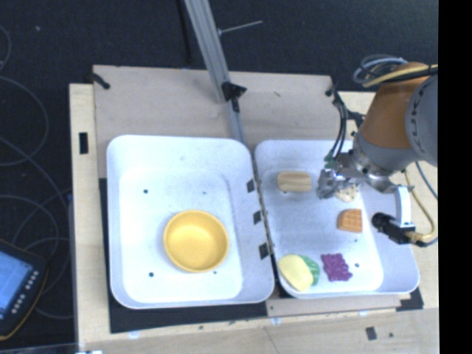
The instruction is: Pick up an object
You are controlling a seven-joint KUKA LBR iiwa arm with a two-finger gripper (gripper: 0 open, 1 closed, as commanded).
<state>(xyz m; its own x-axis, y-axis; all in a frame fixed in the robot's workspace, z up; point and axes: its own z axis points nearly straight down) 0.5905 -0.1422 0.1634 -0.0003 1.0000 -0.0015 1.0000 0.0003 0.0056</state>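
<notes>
Over right bin (284, 153), my end effector (330, 185) low beside tan block (294, 181), pale item (345, 192) just under it. Can't tell grip state. Risk: off-centre descent nudges block away or pinches nothing. Waffle piece (350, 220) near.

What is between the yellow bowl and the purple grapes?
In the camera view, going from the yellow bowl to the purple grapes, you cross the bins' touching rims, then a yellow-green toy beside the grapes.
</notes>
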